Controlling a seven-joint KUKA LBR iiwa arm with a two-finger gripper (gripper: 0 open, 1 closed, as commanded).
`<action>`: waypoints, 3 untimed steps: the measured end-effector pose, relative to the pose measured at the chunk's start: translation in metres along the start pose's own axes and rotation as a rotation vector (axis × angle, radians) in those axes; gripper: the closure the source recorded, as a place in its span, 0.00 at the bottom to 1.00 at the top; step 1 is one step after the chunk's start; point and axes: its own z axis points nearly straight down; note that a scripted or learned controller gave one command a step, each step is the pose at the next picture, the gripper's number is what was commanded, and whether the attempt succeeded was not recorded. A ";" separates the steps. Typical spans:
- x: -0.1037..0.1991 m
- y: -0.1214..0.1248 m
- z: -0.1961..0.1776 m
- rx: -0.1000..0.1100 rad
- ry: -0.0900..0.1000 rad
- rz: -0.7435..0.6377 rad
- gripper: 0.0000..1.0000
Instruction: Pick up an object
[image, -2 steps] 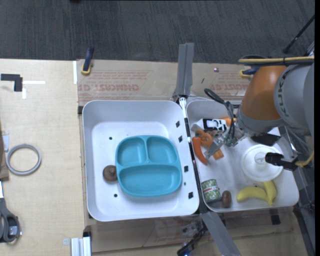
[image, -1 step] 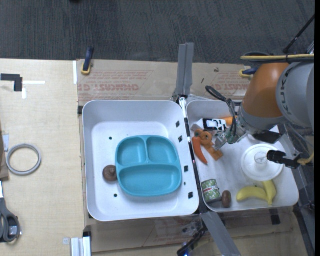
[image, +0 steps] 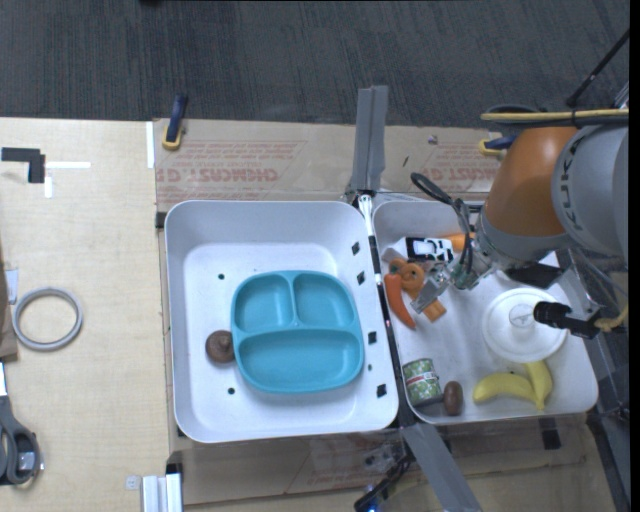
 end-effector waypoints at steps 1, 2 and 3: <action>-0.001 0.000 -0.009 -0.001 -0.001 -0.001 1.00; -0.001 0.000 -0.009 0.000 -0.001 -0.001 0.00; -0.029 0.037 0.009 0.004 0.002 0.029 0.00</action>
